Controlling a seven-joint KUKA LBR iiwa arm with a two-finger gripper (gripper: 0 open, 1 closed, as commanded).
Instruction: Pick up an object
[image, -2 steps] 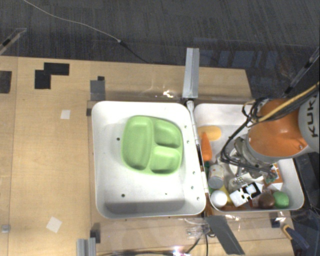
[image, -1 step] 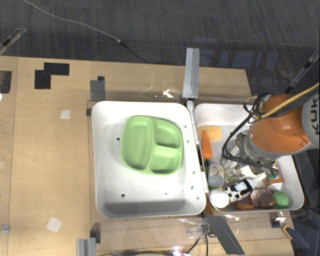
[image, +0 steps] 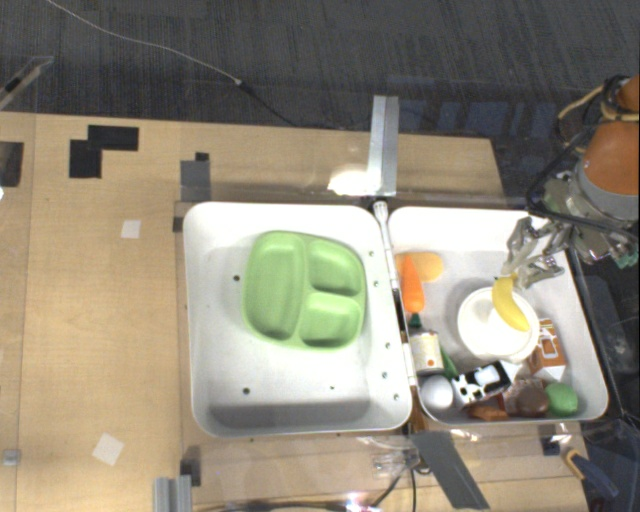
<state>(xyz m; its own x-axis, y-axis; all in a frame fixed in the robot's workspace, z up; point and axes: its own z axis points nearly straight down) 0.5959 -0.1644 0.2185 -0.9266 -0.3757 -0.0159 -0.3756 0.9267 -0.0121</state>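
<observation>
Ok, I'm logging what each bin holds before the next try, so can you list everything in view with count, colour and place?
Bins: two, white, side by side on the bench.
Divided plate: one, green, left bin, middle.
Carrot-like piece: one, orange, right bin, by the divider.
Bowl: one, white, right bin, middle.
Banana: one, yellow, on the bowl's rim.
Ball: one, white, right bin, near edge.
Round item: one, green, right bin, near right corner.
Small clutter: several, black, white and brown, near edge; too small to name.
Arm: one, grey with orange band, right.
Pincer: one, metal, just above the banana; grip unclear.
</observation>
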